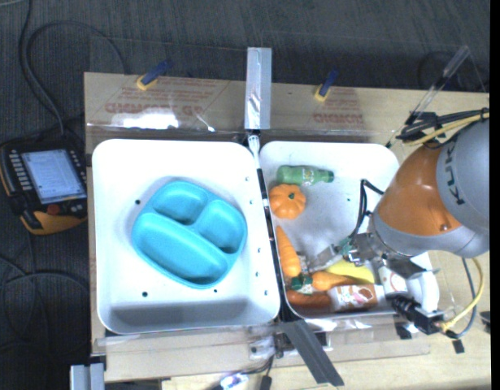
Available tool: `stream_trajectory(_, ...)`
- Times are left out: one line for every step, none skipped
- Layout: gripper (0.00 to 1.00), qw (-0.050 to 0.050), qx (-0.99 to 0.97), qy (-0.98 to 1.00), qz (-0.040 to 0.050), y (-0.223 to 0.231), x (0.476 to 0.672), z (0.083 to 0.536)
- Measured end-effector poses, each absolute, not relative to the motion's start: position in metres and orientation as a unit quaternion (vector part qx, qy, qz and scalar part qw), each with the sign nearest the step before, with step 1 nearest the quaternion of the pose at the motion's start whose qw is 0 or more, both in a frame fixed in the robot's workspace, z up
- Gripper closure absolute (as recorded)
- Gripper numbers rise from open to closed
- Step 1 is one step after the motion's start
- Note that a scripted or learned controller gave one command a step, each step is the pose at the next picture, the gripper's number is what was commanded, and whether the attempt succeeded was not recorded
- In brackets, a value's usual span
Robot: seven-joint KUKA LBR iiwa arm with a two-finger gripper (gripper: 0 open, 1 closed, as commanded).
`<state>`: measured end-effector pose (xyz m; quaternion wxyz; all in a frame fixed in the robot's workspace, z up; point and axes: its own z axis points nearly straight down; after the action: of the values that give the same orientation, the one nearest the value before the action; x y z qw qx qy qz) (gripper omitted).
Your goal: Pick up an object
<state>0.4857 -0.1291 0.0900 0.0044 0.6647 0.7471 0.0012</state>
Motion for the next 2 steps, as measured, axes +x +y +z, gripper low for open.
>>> stream_trajectory(1.00,0.005,0.664,0.748,0.0035,-0.127,0.488,0.100)
stream_trajectory(1.00,0.001,0.708,0.707,-0.0024,-0.179,0.543,0.217)
